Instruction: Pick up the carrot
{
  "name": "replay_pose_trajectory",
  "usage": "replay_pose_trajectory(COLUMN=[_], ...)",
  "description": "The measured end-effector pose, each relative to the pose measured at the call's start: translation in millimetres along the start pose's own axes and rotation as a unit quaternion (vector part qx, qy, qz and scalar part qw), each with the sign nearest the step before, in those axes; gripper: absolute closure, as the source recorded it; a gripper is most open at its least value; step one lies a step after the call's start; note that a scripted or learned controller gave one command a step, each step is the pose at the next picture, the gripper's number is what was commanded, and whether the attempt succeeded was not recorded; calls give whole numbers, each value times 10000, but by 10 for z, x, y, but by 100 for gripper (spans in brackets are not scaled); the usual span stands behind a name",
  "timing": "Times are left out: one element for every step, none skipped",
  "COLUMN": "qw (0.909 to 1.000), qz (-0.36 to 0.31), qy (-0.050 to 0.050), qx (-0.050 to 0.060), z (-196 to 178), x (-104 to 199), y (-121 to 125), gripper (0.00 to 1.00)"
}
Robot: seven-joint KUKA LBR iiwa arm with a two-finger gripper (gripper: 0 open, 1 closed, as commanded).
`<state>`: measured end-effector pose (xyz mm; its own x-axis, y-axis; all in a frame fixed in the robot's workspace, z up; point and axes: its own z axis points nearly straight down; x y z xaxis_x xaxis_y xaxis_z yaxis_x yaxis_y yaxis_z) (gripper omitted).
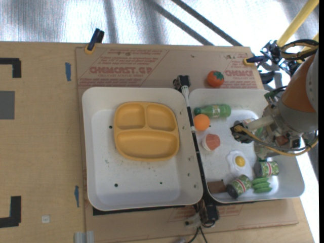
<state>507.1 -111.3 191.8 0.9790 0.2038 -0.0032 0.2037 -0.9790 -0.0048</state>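
a robotics lab bench: brown printed cardboard sheet (126, 67) pinned by a black-and-orange clamp (94, 38), under two shallow white plastic bins (96, 186).

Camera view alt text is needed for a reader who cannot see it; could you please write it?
A grey and orange robot arm reaches from the right over the right white bin, which holds toy foods including a green bottle, an orange ball and a fried egg. The left bin holds a yellow divided plate.
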Motion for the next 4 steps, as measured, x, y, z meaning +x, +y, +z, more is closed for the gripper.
replay_pose_trajectory(qw=[10000,10000,10000,10000], qz=[-81,-33,9,8], qy=[2,10,7,9], qx=[-15,-18,-13,-12], z=[793,795,1058,1057], x=[412,985,1056,1008], y=[461,628,568,375], gripper=[100,100,100,100])
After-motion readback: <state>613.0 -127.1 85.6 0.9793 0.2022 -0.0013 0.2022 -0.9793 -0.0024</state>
